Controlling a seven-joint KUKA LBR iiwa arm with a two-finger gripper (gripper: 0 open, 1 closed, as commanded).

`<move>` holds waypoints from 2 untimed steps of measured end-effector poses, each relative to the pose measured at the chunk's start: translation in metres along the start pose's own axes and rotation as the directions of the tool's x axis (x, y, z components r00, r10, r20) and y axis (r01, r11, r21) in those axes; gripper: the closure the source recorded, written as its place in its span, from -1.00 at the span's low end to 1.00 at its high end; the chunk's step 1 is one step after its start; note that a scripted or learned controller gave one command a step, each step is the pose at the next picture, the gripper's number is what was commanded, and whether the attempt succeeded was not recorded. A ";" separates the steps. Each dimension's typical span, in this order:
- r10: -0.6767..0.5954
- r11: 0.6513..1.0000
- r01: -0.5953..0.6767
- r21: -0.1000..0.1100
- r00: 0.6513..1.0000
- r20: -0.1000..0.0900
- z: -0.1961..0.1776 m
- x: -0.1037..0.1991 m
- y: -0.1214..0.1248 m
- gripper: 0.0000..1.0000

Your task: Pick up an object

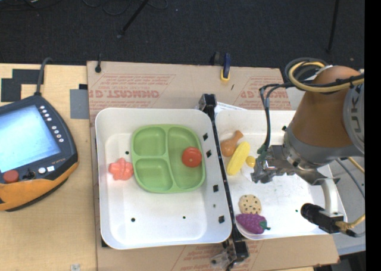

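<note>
My fingers (pixel 260 174) hover in the right bin (pixel 286 204), just right of the banana (pixel 238 158); can't tell how wide.

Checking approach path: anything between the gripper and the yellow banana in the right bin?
Nothing visible. The gripper hangs just right of the yellow banana, with bare bin floor between. The chicken drumstick touches the banana's far upper-left side, off the path.

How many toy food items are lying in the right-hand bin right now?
4: an orange plastic drumstick and a yellow corn cob near the divider, a chocolate-chip cookie and purple grapes below. The arm may hide more.
</note>
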State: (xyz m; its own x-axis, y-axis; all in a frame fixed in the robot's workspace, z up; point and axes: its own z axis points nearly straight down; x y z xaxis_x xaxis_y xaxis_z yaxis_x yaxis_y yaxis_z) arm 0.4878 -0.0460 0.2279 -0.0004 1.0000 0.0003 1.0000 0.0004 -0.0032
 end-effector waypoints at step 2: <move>0.006 1.000 -0.006 -0.001 1.000 0.000 -0.008 0.001 -0.012 1.00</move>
State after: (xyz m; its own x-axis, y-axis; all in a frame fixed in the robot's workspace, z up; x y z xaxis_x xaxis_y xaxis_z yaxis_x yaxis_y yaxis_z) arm 0.4760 -0.0454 0.2359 0.0055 1.0000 0.0005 1.0000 -0.0055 -0.0023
